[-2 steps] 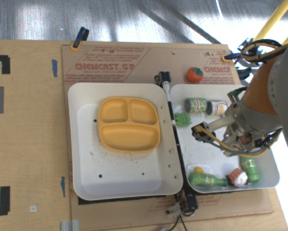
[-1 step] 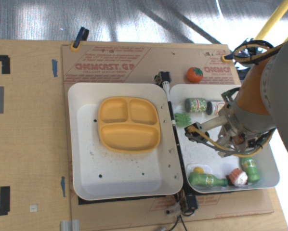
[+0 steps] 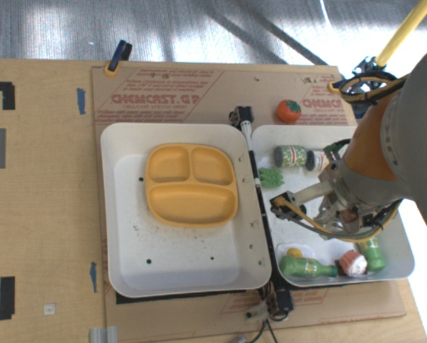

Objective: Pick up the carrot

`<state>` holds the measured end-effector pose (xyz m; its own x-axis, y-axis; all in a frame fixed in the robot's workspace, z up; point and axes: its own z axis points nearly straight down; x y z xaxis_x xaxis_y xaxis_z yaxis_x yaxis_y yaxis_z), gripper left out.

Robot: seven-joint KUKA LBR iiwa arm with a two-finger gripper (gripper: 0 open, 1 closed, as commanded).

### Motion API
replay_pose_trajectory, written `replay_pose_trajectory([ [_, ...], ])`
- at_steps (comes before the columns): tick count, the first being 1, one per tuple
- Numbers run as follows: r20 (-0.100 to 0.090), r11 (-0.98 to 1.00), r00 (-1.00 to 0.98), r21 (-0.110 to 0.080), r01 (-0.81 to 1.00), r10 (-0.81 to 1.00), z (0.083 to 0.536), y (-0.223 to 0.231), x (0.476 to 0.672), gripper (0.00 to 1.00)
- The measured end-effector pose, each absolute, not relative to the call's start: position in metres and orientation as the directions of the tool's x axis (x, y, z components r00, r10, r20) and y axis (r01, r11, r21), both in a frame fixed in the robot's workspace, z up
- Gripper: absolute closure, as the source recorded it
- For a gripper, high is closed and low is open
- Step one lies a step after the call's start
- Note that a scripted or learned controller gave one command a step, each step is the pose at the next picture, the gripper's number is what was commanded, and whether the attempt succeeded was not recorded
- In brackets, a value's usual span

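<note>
We see the end effector (image 3: 336, 219) low over the right bin (image 3: 406, 252), grip state untellable; an orange toy (image 3: 288, 111) lies beyond the bin's far rim.

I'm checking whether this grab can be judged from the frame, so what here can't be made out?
- Gripper fingers: hidden in the camera view under the arm's wrist.
- Carrot: cannot be picked out in the right bin; the arm covers much of its floor.
- Bottle with red and white label: its right end is hidden by the arm.
- Green bottle by the right wall: partly hidden by the wrist cables.
</note>
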<state>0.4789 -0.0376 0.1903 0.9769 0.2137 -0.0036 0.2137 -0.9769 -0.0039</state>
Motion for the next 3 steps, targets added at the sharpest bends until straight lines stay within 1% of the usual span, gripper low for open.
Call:
replay_pose_trajectory([
  [2, 0.000, -0.979, 0.979, 0.000, 0.204, 0.204, 0.208, -0.007, 0.480, 1.00],
  [3, -0.005, -0.980, 0.980, -0.004, 0.200, 0.200, 0.184, -0.001, 0.479, 1.00],
])
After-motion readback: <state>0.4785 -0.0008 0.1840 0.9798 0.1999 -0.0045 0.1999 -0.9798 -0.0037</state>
